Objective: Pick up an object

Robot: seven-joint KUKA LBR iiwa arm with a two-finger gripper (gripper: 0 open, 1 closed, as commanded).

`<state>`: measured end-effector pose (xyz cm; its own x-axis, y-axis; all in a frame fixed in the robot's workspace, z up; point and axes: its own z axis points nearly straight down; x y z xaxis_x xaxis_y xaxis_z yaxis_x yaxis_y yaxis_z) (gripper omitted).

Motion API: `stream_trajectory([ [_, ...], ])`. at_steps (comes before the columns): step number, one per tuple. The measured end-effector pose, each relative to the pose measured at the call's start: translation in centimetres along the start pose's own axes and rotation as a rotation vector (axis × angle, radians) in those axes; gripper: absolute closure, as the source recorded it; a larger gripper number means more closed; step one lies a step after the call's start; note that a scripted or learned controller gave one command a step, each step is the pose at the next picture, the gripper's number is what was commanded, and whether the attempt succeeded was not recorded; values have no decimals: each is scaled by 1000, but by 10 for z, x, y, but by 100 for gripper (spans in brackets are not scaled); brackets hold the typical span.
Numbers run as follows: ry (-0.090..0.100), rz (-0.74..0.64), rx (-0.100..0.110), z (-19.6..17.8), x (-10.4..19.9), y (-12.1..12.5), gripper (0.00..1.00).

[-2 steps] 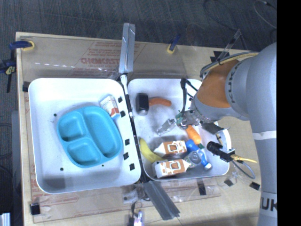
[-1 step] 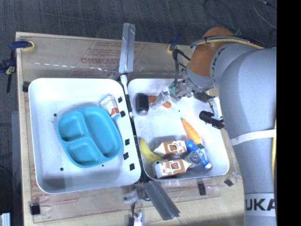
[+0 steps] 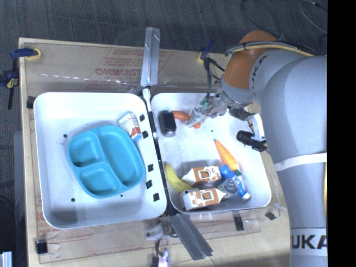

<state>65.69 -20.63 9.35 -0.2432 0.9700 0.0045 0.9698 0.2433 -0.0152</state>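
Dark grey carpeted floor (image 3: 83,10) around a clear-sheeted bench (image 3: 83,65), blue clamp (image 3: 25,53) at its corner.

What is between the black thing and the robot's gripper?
In the camera view, a small orange-red sausage-shaped toy lies on the white bin floor between the black block and the gripper.

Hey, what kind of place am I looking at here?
Probably a robotics lab's bin-picking bench: a grey arm reaches over two white bins, one with a blue divided plate, the other with toy food such as a carrot.
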Motion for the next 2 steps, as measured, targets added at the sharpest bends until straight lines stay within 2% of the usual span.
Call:
stream_trajectory([
  [1,-3,115,-10,-95,80,0,100],
  [2,-3,-85,-8,-80,43,-46,100],
])
